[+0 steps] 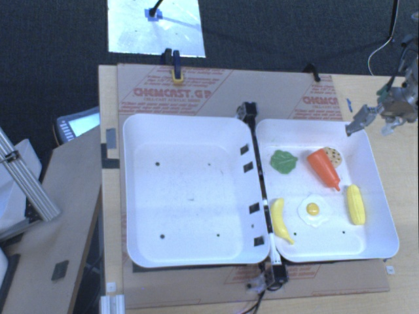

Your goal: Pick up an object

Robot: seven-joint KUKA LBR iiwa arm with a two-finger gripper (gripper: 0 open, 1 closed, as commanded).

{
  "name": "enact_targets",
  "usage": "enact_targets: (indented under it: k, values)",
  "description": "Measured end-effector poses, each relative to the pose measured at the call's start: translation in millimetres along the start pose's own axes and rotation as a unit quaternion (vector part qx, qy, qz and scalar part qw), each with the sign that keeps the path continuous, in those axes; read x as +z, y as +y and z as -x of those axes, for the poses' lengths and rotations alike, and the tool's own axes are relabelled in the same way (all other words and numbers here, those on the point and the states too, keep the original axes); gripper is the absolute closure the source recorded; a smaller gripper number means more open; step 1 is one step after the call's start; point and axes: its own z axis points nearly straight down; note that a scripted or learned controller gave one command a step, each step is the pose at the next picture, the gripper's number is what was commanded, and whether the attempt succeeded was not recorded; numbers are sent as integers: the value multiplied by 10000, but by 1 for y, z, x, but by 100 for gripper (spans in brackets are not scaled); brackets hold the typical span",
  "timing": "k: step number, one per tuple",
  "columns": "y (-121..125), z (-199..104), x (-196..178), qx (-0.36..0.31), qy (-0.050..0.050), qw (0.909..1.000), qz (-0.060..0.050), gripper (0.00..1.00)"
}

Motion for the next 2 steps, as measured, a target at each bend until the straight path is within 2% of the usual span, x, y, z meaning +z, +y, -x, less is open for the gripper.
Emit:
enact_targets:
  k: [1, 2]
  values:
    - [28, -6, 104, -19, 10, 10000, -26, 0]
    - [60, -38, 130, -26, 6, 10000, 4, 0]
